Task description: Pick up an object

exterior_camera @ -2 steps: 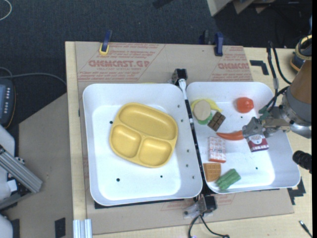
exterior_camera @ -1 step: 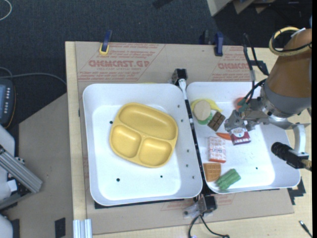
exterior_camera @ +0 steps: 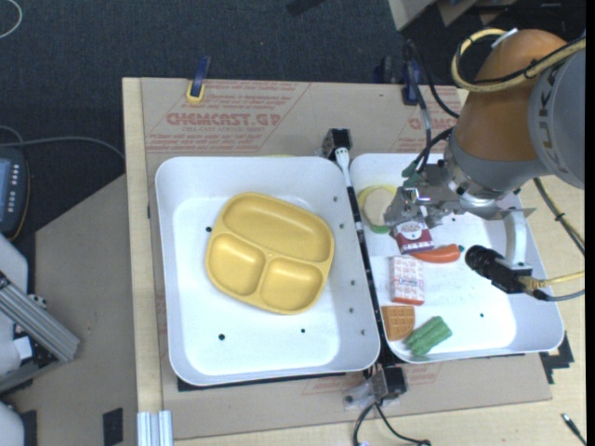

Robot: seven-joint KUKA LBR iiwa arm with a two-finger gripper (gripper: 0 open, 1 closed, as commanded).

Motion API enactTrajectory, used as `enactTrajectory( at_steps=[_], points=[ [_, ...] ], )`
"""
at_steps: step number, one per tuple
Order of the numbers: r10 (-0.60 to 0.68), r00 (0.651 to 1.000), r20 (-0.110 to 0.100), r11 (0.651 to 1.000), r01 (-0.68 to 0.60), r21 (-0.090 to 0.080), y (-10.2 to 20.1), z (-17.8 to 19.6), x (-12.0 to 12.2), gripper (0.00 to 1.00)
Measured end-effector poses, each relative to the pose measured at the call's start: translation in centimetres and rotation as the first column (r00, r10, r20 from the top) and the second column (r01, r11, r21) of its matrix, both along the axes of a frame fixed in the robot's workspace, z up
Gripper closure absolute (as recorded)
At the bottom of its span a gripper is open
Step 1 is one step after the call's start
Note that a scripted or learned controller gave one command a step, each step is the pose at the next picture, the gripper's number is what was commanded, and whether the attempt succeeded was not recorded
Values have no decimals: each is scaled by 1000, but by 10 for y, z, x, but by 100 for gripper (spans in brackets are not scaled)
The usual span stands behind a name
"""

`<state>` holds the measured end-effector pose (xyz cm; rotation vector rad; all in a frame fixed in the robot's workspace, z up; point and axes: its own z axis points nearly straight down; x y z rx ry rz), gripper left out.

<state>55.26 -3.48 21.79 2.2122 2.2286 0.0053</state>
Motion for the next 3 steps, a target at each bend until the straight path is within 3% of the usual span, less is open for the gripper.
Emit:
enactTrajectory(
  at_steps=[1, 2, 3],
  points=[
    [-1, 1000, 2, 1000, 1, 0, 42, 15, 36, 100],
    [-4, 1000, 0, 1000, 4, -1, 62, 11, 66, 100],
    [-8, 1000, -7, 1000, 8, -1, 60, 1, 56, 100]
  ],
)
